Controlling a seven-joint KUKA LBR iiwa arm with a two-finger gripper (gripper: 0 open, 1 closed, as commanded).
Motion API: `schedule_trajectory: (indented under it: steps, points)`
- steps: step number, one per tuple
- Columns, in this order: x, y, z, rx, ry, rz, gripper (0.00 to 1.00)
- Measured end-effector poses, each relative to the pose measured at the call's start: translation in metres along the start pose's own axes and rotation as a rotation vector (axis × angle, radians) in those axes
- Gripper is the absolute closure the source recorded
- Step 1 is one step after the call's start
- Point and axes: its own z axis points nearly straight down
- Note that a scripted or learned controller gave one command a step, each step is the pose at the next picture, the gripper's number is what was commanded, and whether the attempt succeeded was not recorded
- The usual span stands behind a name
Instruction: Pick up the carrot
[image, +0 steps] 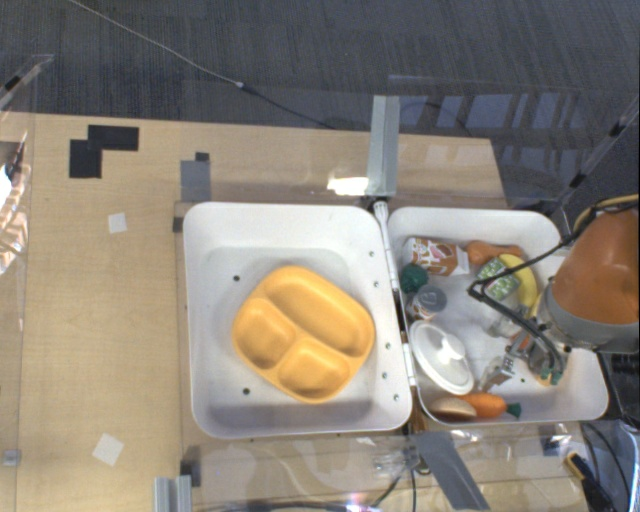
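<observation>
Carrot (487, 405): lying flat at the right bin's (585, 400) near wall, just below and left of the fingertips, apart from them, green end pointing right. Gripper (505, 368) above it beside a white bowl (441, 357), fingers seemingly narrow and holding nothing, though hard to tell. Approach step, by the look of it. Next: spreading wider, shifting down over the carrot, lowering, closing.

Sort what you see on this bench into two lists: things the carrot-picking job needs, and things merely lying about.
Needed for the job:
carrot
gripper
right bin

Merely lying about:
yellow divided plate
left bin
white bowl
banana
snack packet
</observation>
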Motion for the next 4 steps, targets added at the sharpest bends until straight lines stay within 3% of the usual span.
schedule_trajectory:
  steps: [1,2,3,4]
  points:
    - [-0.003,0.002,-0.013,-0.002,-0.008,-0.006,1.00]
    - [-0.060,0.022,-0.049,0.004,0.009,0.444,1.00]
    - [-0.044,0.041,-0.075,0.005,0.010,0.638,1.00]
    - [0.029,0.051,-0.052,0.008,0.016,0.734,1.00]
